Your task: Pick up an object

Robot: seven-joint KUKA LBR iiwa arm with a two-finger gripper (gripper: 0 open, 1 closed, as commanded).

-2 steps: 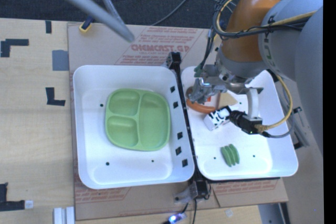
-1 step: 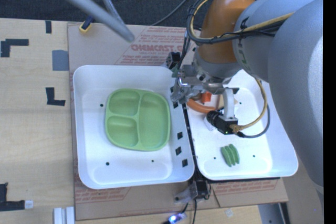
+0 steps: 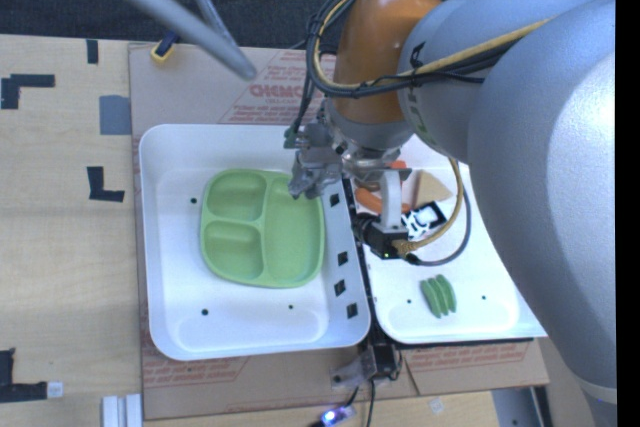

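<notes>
Finger state cannot be determined, the gripper [image 3: 312,177] being positioned over the upper right corner of the green divided plate [image 3: 262,227], which lies flat in the left bin [image 3: 165,245], while the right bin [image 3: 470,315] contains a small green ridged item [image 3: 438,296] and partly hidden objects.

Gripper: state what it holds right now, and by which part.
It cannot be told. The gripper sits low over the right edge of the green divided plate in the left bin, but the wrist hides any contact.
</notes>
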